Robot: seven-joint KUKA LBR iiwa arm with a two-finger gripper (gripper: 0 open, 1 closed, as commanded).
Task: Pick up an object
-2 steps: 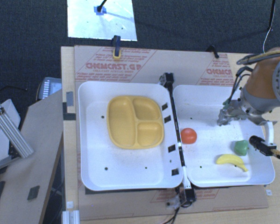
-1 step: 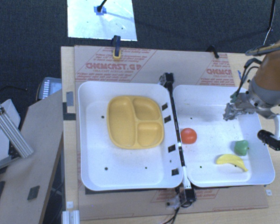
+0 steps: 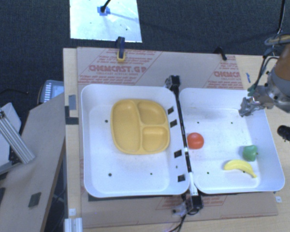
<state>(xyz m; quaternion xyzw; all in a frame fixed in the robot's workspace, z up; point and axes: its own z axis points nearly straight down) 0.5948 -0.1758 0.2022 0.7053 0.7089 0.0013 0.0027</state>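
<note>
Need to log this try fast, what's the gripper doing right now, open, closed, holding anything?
Gripper: over the right bin's far right side, nothing seen between its fingers; open or closed cannot be told.

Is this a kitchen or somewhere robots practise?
Probably a robot practice lab, not a kitchen. A robot arm's claw hangs over two white bins on a workbench, and the food looks like toys: a banana, a tomato and a yellow divided plate.
</note>
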